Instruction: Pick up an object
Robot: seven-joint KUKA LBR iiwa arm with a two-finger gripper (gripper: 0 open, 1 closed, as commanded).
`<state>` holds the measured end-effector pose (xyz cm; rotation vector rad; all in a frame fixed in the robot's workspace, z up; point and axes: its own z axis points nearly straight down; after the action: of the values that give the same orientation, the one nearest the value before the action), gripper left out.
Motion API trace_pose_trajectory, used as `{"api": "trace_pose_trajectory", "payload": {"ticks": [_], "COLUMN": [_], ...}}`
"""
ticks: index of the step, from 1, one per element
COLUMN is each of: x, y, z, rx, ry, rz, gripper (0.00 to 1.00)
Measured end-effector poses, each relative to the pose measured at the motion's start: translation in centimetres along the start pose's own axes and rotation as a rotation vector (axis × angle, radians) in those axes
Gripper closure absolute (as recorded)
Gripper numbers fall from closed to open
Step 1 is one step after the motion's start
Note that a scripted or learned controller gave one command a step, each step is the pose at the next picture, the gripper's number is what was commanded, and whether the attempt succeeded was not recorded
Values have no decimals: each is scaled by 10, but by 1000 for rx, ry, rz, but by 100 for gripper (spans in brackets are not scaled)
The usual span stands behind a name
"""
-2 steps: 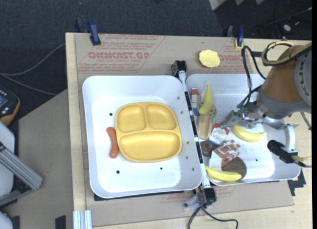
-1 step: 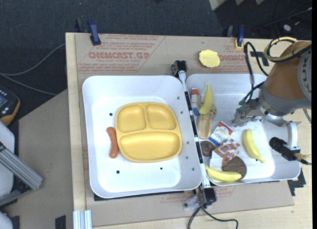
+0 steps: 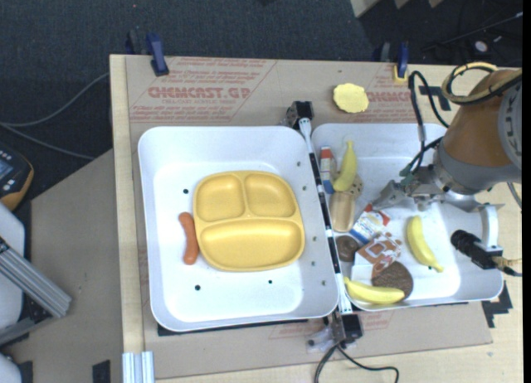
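Camera view, looking down at a slant: two shallow white bins sit side by side on a brown board. The left bin [image 3: 166, 207] holds a yellow divided plate [image 3: 247, 220] near its middle, with a small orange-red sausage [image 3: 189, 237] lying just beside the plate's left edge.

The right bin [image 3: 473, 286] is crowded along its left side. A banana [image 3: 346, 167] stands tilted near the upper left, next to a small tube with a red cap [image 3: 326, 160]. Below them lies a tan, bottle-like item [image 3: 340, 207], then a small white and blue packet [image 3: 367, 226], a red and white wrapper [image 3: 380, 249] and a dark brown round cookie [image 3: 392, 278]. A second banana [image 3: 373, 293] lies along the bin's lower edge, touching the cookie. A third banana [image 3: 422, 244] lies apart from the pile, toward the middle of the bin.

The arm [image 3: 481, 137] reaches in from the right, its orange band above the bin's upper right part. The gripper [image 3: 408, 191] hangs low over the bin, just above the third banana and right of the white and blue packet. No object can be seen between its fingers, and I cannot tell how its hand stands.

A yellow round piece [image 3: 351, 98] rests on the board beyond the right bin.
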<state>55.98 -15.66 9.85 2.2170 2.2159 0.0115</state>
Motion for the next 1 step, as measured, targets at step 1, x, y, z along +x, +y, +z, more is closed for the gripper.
{"api": "trace_pose_trajectory", "payload": {"ticks": [1], "x": [-52], "y": [-41], "z": [9], "rx": [1], "ry": [0], "rz": [5], "gripper": [0]}}
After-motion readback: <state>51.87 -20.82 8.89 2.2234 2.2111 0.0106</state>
